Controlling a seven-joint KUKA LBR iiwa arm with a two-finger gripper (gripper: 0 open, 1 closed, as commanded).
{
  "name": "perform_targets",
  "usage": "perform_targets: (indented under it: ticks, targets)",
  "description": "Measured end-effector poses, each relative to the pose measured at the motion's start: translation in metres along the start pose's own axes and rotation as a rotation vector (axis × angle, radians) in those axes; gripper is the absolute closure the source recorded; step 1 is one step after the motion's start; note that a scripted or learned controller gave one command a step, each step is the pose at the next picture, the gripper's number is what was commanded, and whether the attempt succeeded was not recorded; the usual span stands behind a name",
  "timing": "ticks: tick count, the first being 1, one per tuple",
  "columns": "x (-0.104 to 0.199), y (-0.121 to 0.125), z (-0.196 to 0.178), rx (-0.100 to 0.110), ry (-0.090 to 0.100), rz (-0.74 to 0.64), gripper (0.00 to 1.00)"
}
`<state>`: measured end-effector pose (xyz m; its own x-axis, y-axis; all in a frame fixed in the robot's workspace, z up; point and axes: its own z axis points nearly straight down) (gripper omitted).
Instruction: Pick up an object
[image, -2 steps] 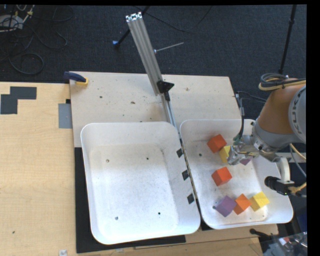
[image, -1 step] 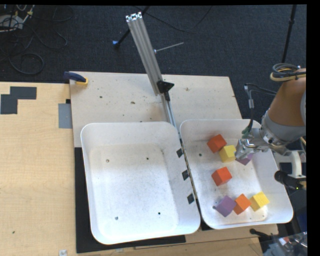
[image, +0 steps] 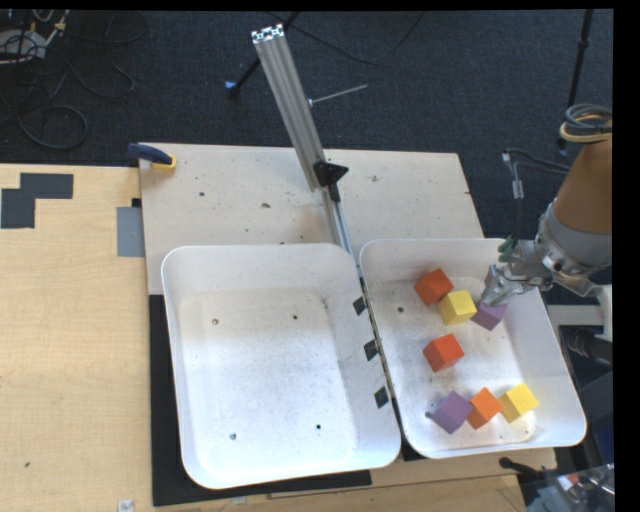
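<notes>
Right of centre, the right bin holds seven blocks: 3 orange, 2 yellow, 2 purple. No readable writing or brand anywhere; only a small black-and-white checker tag atop the slanted aluminium rail at upper centre.

Orange blocks: one at upper left of the bin, one mid-bin, one in the bottom cluster. Yellow blocks: one just beside the upper orange one, one at the right end of the bottom cluster. Purple blocks: one at the left end of the bottom cluster, touching the orange next to it; the other sits just right of the upper yellow block, directly under the gripper.

Gripper reaches in from the right edge and its tip is down at that purple block, touching or overlapping it. Fingers: cannot tell, open or closed, too small and blurred; cannot tell whether the block is between them.

Left bin is white with dark specks. Three black clips run along the seam between the bins. Blue-and-yellow clamp handle sits at the board's upper left corner. Cables lie on the dark floor at upper left.
</notes>
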<state>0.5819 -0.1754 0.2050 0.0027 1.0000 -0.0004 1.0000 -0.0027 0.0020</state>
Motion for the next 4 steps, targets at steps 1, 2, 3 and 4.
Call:
perform_targets:
  ticks: [1, 2, 3, 4]
  targets:
    - [0.047, 0.0, 0.005, 0.006, 0.003, -0.007, 1.0]
    - [0.103, 0.002, 0.01, 0.006, 0.004, -0.007, 1.0]
    - [0.151, 0.014, 0.008, 0.004, 0.003, -0.007, 1.0]
    - [0.204, 0.012, -0.011, 0.003, 0.003, -0.008, 1.0]
